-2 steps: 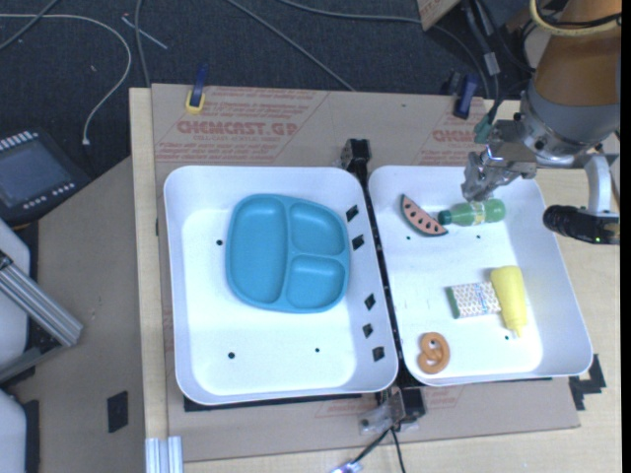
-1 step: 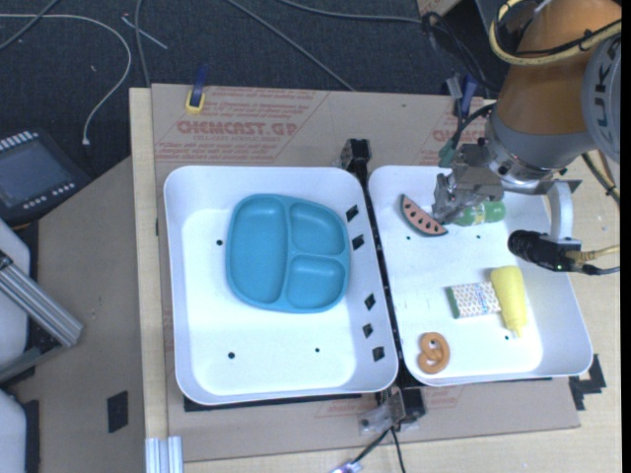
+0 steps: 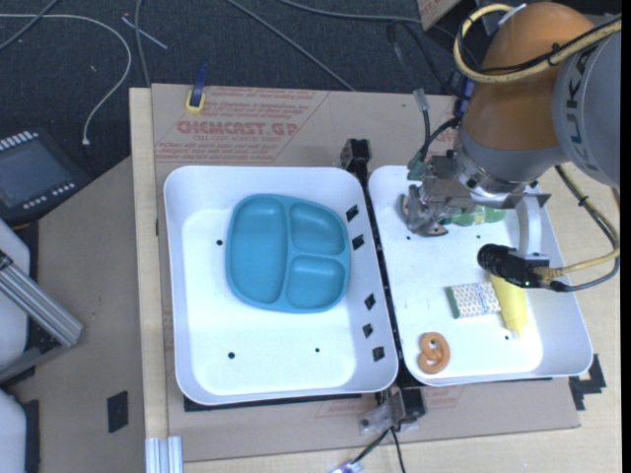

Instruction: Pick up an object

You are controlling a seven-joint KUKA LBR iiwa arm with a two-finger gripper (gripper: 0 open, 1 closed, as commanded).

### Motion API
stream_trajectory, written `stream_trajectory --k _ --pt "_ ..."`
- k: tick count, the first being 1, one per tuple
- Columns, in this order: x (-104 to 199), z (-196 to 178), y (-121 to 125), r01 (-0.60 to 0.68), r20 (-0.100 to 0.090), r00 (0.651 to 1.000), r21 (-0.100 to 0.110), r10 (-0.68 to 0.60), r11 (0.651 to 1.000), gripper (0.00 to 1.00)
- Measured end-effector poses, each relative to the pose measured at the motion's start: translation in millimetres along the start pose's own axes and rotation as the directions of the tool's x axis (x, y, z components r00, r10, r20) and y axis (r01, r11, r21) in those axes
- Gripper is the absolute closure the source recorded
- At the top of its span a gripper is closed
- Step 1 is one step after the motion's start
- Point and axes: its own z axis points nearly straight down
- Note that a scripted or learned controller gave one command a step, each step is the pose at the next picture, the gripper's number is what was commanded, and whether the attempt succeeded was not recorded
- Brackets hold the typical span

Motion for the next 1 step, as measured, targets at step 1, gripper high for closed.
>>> stream_trajectory --k 1 --pt "47.1 4.9 -12.2 0.0 0.0 1.0 0.0 0.0 1.0 1.0"
